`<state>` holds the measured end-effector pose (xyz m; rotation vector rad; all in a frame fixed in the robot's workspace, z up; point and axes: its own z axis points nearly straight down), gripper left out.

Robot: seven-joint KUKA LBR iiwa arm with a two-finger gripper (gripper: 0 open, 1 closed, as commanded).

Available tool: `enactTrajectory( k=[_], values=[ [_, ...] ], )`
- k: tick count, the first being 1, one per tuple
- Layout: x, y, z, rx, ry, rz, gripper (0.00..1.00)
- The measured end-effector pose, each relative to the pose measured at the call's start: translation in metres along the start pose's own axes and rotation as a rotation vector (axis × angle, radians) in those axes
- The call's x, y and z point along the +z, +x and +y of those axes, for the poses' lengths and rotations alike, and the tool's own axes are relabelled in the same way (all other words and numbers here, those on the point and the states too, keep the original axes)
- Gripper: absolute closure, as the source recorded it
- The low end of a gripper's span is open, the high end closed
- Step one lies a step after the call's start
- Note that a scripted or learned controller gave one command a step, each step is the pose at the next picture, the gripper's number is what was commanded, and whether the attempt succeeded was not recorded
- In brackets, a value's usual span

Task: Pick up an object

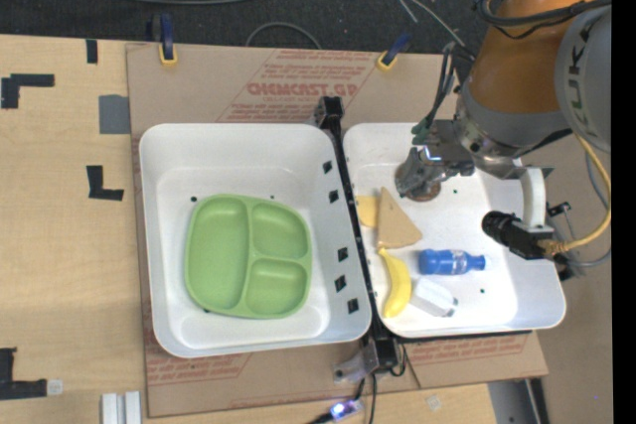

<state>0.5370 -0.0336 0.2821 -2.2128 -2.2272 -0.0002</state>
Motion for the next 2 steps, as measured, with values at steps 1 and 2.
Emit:
enactTrajectory(
  k=[1, 2],
  values=[
    [0.026, 0.05, -0.001, 0.001, 0.003, 0.0, 1.0],
    [0.036, 0.113, 0.0, -0.001, 0.003, 0.0, 1.0]
  ],
)
